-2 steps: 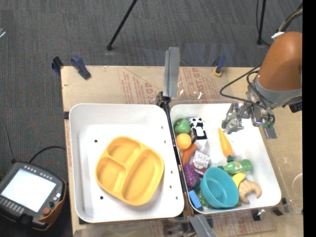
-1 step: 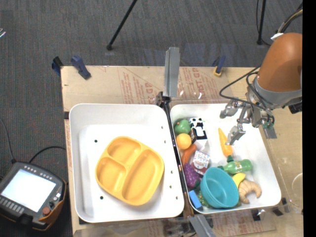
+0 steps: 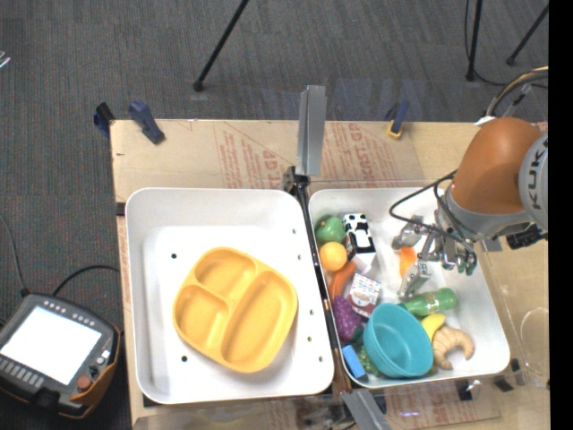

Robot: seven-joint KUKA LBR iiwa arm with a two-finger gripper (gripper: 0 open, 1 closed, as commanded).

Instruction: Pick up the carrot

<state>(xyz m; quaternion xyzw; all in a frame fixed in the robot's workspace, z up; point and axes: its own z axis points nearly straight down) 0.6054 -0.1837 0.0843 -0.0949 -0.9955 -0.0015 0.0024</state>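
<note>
The carrot (image 3: 407,259), a small orange piece, lies on the floor of the right bin (image 3: 491,307) near its middle. My gripper (image 3: 411,261) is low in that bin, reaching in from the right under the orange wrist band. Its two metal fingers (image 3: 406,237) stand apart on either side of the carrot, one beyond it and one nearer, so it is open around the carrot. I cannot tell whether the fingers touch the carrot.
Around the gripper lie a green bottle (image 3: 430,303), a teal bowl (image 3: 397,339), a croissant (image 3: 453,345), a white carton (image 3: 364,292), a black-and-white toy (image 3: 359,232), an orange fruit (image 3: 332,256) and a second tapered orange piece (image 3: 341,281). The left bin (image 3: 152,240) holds a yellow divided plate (image 3: 235,307).
</note>
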